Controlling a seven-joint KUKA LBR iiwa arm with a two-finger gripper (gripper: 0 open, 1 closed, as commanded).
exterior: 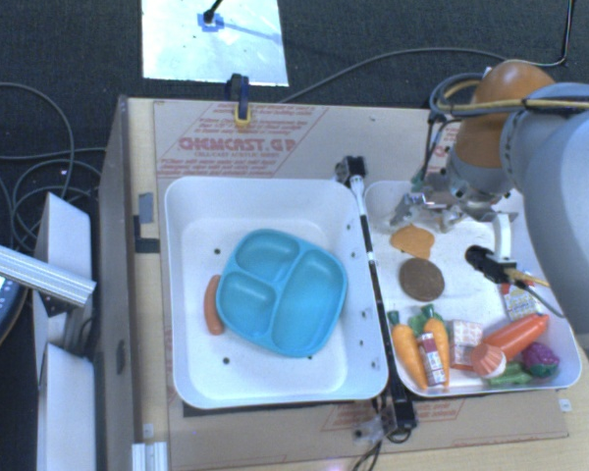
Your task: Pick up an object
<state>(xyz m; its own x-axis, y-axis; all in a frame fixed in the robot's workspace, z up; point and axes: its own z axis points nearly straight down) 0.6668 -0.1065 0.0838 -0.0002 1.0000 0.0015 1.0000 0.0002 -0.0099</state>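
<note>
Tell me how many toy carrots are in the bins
2. One carrot lies at the right bin's near left corner; a second carrot lies just right of it. The arm may hide others.

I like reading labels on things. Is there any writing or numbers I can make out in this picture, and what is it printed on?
"CHEMCAST GP": large red letters on the brown protective sheet covering the bench behind the left bin.
Smaller red lines above and below that word: too blurred to read.
Label on the small red bottle in the right bin: too small to read.
Nothing else legible.
</note>
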